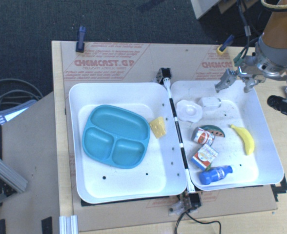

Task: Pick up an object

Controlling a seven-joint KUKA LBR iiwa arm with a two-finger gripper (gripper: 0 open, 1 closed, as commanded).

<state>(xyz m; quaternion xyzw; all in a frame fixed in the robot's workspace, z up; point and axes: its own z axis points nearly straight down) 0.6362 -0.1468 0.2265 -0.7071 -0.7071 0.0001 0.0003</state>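
Note:
My gripper (237,82) hangs over the far edge of the right bin (265,130), open, with nothing between its fingers. Below it in that bin lie a clear plastic cup (211,102) and a white lid (189,110). Nearer the front are a small red can (202,136), a watermelon slice (215,129), a yellow banana (244,139), a small carton (204,156) and a blue bottle (215,174). The left bin (85,179) holds a blue divided plate (116,136) and a yellow cheese wedge (157,127).
A black clamp (163,74) sits at the far end of the seam between the bins, and another (190,201) at the near end. A blue clip (80,38) stands at the bench's far left edge. Cables lie on the left.

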